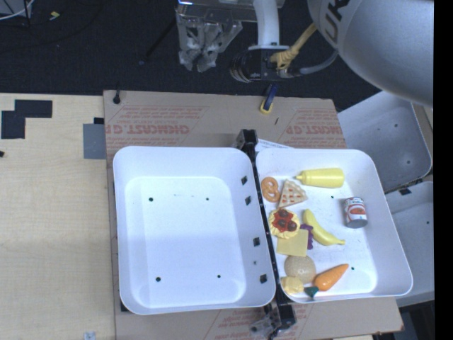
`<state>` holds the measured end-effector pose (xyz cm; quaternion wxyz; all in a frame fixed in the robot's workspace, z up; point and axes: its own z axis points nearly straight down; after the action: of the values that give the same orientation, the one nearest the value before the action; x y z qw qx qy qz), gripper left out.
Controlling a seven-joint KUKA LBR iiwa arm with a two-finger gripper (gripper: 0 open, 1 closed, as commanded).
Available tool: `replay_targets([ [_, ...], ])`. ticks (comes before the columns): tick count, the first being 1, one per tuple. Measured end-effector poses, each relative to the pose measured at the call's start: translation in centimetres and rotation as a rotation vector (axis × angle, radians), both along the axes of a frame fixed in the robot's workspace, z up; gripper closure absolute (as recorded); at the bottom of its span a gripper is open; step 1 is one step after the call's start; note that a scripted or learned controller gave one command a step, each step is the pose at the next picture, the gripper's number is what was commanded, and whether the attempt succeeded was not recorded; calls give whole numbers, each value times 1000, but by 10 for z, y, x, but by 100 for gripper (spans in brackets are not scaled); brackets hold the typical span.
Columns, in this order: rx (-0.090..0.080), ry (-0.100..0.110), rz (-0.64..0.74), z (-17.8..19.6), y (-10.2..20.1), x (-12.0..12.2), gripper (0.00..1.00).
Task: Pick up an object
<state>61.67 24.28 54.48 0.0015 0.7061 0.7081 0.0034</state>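
The arm (375, 27) is seen at the upper right of the frame, a broad grey curved shell. The gripper (205, 44) hangs at top centre, above the dark floor and well apart from both bins; whether it is spread or pressed together cannot be told.

The left bin (134, 168) is seen at centre frame, a smooth white shallow tray with rounded corners and a wide bare floor. The right bin (368, 168) is set just beside it, the two rims meeting along a black clip strip (258, 211). Both are borne on a brown cardboard sheet (184, 119) over a pale wood bench (49, 225).

All toys are gathered in the right bin's left half, close to the shared rim; open floor is left along its right side.

Largest to smallest:
- The mustard bottle (320, 178), glossy yellow, is laid flat, long axis left-right, at the upper part.
- The banana (322, 230), curved, runs upper left to lower right.
- The carrot (330, 277), orange, tapered, points upper right.
- The cheese slice (292, 244), flat and square, lies by the banana.
- The waffle (291, 193) is a gridded triangle.
- The can (355, 212), red-labelled, lies apart at the right.
- The pretzel (270, 188) is touching the waffle's left.
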Motion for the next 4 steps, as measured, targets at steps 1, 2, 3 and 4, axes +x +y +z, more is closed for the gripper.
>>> replay_targets([
  [1,-9,24,-4,-127,-2,-38,100],
  [2,-1,-2,2,-4,1,11,100],
  [3,-8,22,-5,-110,0,2,100],
  [4,-1,0,2,-1,1,27,100],
])
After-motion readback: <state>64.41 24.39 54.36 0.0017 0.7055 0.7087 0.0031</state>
